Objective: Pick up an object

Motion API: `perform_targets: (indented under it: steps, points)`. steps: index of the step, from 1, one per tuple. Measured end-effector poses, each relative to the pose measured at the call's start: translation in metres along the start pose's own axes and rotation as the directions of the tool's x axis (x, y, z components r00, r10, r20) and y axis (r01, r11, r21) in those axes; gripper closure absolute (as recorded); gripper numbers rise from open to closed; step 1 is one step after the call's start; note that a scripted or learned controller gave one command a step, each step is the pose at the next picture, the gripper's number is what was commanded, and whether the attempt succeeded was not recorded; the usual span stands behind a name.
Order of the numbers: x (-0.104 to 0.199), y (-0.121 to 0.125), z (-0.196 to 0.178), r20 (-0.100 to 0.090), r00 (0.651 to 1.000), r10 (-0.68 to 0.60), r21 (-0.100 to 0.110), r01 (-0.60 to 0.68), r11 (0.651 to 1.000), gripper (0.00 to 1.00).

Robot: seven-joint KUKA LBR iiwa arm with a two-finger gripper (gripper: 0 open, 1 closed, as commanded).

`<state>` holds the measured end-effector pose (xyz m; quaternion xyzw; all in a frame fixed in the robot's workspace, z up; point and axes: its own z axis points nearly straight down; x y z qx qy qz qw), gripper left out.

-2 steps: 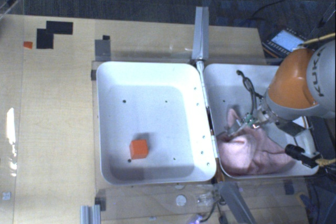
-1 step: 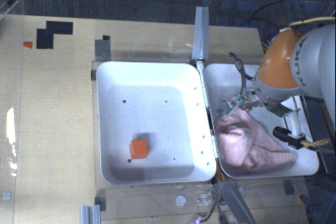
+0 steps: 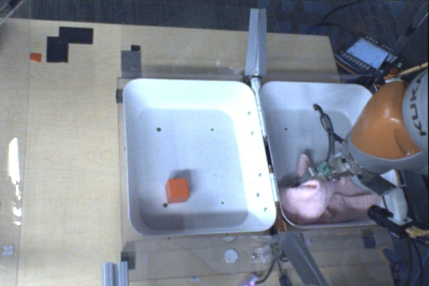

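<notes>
Arm: grey KUKA with the orange band (image 3: 387, 125) comes in from the right, over the right bin (image 3: 295, 104).
Gripper (image 3: 326, 171): low at the near end of that bin, right at a pink soft thing (image 3: 315, 201); can't tell its grip.
Left bin (image 3: 194, 104): orange block (image 3: 177, 190) sits near its front-left corner, well apart.
</notes>
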<state>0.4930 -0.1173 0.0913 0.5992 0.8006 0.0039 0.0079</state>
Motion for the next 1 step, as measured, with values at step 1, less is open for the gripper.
perform_targets:
  steps: [1]
  points:
    - [-0.0013, 0.0049, -0.0129, 0.006, 1.000, -0.001, -0.012, 0.001, 1.000, 1.00]
